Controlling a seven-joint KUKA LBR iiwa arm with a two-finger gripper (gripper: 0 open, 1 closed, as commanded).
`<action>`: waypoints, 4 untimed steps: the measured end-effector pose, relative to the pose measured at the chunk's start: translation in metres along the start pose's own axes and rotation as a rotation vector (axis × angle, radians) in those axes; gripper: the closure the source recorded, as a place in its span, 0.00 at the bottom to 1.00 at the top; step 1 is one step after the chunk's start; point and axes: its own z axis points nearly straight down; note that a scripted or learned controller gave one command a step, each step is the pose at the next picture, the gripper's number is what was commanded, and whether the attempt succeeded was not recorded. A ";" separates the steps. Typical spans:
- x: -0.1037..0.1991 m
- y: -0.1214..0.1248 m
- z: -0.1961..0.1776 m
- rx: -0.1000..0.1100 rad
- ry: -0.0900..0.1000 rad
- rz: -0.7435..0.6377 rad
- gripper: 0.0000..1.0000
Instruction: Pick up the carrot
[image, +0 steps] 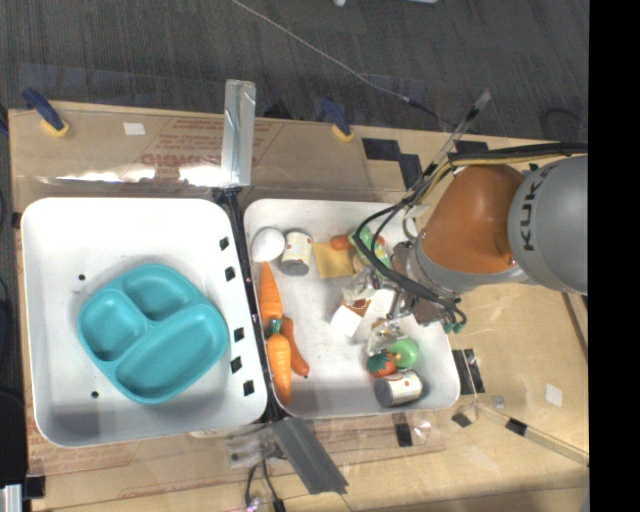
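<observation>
Two shallow white bins are seen side by side on the bench, and the action is all over the right bin (330, 405). The grey arm (545, 225) is reached in from the right, its orange band (470, 220) hung over the bin's right half, with dark cables looped around the wrist. The gripper (390, 320) is pointed down among the clutter near the bin's right side; whether its fingers are wide or narrow cannot be told, since they are lost against the objects beneath. Nothing is seen gripped between them. The carrot (268, 290) is found well apart from the gripper, laid lengthwise along the right bin's left wall, just below a white rounded object (267, 243). A second orange carrot-like piece (279, 365) is laid further down the same wall, with a small red-orange item (297, 362) just beside it. A small can (295, 252) is set next to the white rounded object, and a yellow block (333, 258) is seen to its right. Near the gripper, a green and red toy (393, 357) is spotted, and a second can (398, 388) is laid on its side at the bin's near right corner. In the left bin (60, 230), a teal divided plate (152, 330) is rested flat, well away from the arm.
</observation>
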 end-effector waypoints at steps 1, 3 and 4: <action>0.035 0.096 0.015 -0.019 0.024 0.071 0.00; 0.022 0.172 -0.088 -0.021 0.018 -0.276 1.00; -0.034 0.215 -0.086 -0.024 0.019 -0.365 1.00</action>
